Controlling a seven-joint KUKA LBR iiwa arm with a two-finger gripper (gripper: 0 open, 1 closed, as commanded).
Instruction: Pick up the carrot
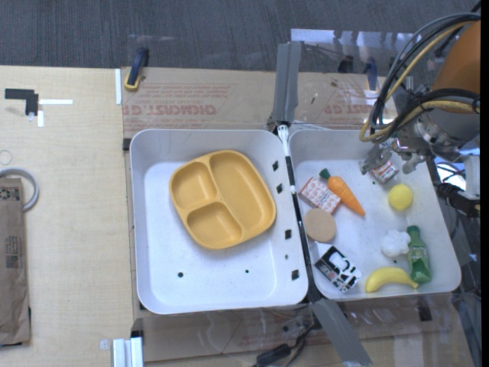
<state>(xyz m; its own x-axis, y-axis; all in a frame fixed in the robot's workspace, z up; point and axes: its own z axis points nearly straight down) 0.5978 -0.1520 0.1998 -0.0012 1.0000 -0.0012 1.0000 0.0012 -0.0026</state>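
Carrot (346, 193) in right bin (447, 228), fingers (382, 164) near, apart; grip state unclear.

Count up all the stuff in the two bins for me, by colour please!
Yellow: 3, plate, lemon, banana
Orange: 1, carrot
Green: 1, bottle
White: 1, lumpy thing
Tan: 1, round disc
Red and white: 1, packet
Black and white: 1, small item
Total: 9

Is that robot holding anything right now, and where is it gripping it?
Nothing appears held. The end effector hangs above the right bin, apart from the carrot, which lies on the bin floor.
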